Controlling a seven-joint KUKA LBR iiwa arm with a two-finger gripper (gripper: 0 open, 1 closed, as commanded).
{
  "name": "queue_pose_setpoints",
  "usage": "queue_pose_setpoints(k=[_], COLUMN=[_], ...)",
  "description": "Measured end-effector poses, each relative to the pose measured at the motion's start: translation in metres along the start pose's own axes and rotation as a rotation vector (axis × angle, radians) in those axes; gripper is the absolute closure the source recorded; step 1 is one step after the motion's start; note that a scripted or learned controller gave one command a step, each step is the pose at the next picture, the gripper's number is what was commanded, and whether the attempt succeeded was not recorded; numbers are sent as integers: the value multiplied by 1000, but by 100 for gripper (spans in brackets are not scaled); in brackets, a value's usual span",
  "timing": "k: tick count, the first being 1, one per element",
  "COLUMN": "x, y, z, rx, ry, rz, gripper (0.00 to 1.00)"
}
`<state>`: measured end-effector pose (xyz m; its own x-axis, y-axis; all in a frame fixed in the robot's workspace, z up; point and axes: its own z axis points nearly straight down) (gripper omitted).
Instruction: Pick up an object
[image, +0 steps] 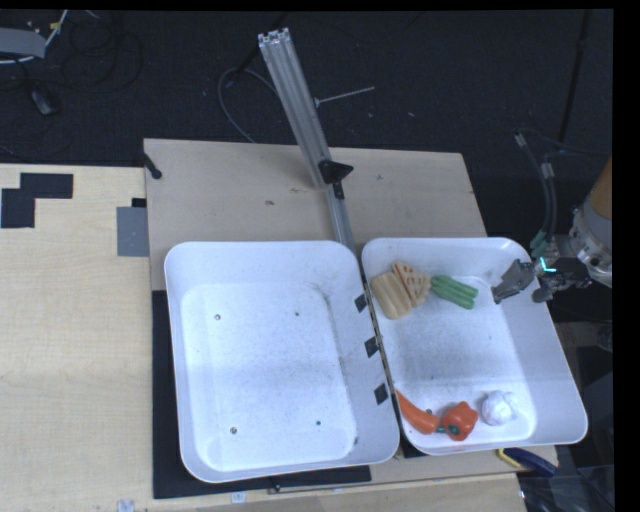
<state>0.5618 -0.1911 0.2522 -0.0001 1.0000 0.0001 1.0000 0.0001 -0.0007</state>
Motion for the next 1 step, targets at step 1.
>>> queue_pose_setpoints(k=[1], x=[0], y=[0], z=[0], rx=[0], ry=[0], rz=[0], gripper=[0])
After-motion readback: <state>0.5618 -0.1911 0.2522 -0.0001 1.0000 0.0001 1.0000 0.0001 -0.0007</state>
